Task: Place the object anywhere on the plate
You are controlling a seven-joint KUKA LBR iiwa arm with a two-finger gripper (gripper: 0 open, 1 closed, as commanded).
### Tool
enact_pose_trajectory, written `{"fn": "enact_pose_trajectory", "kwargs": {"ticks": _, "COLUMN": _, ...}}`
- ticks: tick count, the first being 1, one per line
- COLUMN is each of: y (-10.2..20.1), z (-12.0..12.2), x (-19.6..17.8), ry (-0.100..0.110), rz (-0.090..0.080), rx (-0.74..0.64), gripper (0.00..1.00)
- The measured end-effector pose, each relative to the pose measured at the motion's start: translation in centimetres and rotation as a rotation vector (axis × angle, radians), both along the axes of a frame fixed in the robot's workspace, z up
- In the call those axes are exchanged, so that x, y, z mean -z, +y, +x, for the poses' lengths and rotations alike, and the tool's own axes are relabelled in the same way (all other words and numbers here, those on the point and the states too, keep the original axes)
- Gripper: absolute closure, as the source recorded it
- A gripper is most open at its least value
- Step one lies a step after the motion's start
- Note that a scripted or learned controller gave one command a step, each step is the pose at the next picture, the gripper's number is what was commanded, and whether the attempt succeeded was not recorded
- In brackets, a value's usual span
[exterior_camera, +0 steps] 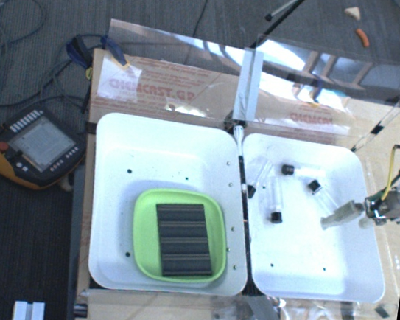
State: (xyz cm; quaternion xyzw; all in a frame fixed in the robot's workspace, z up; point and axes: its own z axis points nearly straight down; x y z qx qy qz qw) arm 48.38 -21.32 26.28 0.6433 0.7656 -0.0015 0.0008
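The arm enters at the 3 o'clock edge of the right bin [361, 280], with just its wrist end in sight at the picture's border. The gripper [341, 214] slants down and leftward from there, a pale grey finger pointing toward 8 o'clock over the bin's right part. Whether it is open, shut or clamped on anything cannot be told, since the tip blurs into the white floor.

In the right bin lie three clear tubes with black caps: one tube [283, 169] near 12 o'clock, a second tube [316, 188] just to its 4 o'clock and nearest the gripper, and a third tube [276, 204] toward the bin's left, its cap at the lower end. All three rest on the bin floor, apart from the gripper.

The left bin [108, 179] holds the green plate [138, 247] at about its 5 o'clock, and a dark ribbed block [184, 239] lies on the plate, covering most of its middle
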Motion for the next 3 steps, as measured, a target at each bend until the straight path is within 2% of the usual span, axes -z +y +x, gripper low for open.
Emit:
{"fn": "enact_pose_trajectory", "kwargs": {"ticks": 1, "y": -1.0, "z": 4.9, "x": 1.2, "ry": 0.0, "rz": 0.0, "rx": -0.058, "gripper": 0.0}}
{"fn": "enact_pose_trajectory", "kwargs": {"ticks": 2, "y": -1.1, "z": 10.5, "x": -0.4, "ry": -0.001, "rz": -0.001, "rx": -0.111, "gripper": 0.0}}
{"fn": "enact_pose_trajectory", "kwargs": {"ticks": 3, "y": -1.0, "z": 15.7, "x": -1.3, "ry": -0.002, "rz": -0.001, "rx": -0.256, "gripper": 0.0}}
